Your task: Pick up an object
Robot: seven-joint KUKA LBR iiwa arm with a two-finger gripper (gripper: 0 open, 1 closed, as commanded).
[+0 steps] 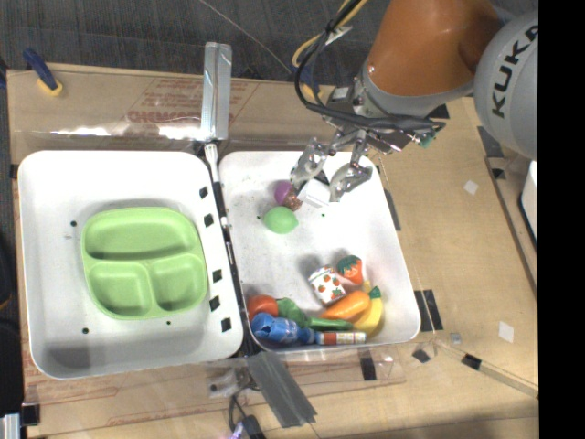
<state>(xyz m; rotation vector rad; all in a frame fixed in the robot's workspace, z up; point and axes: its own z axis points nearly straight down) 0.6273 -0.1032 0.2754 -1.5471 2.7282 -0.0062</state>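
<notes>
My gripper [323,187] hangs over the far end of the right bin [405,282], open, with nothing between its fingers. A small purple object [282,191] lies just left of the left fingertip [298,188], close to touching it. A green round object [281,220] sits just in front of the purple one. A small white piece [313,196] lies on the bin floor under the gripper. At the near end of the bin lies a pile of toys: a white patterned cup [326,285], a carrot [347,305], a banana [371,314] and a blue object [274,329].
The left bin [37,245] holds a green divided plate [143,262]. A metal post [217,90] stands at the far end of the divider between the bins. The arm's orange band [425,35] and cables hang above the right bin's far edge.
</notes>
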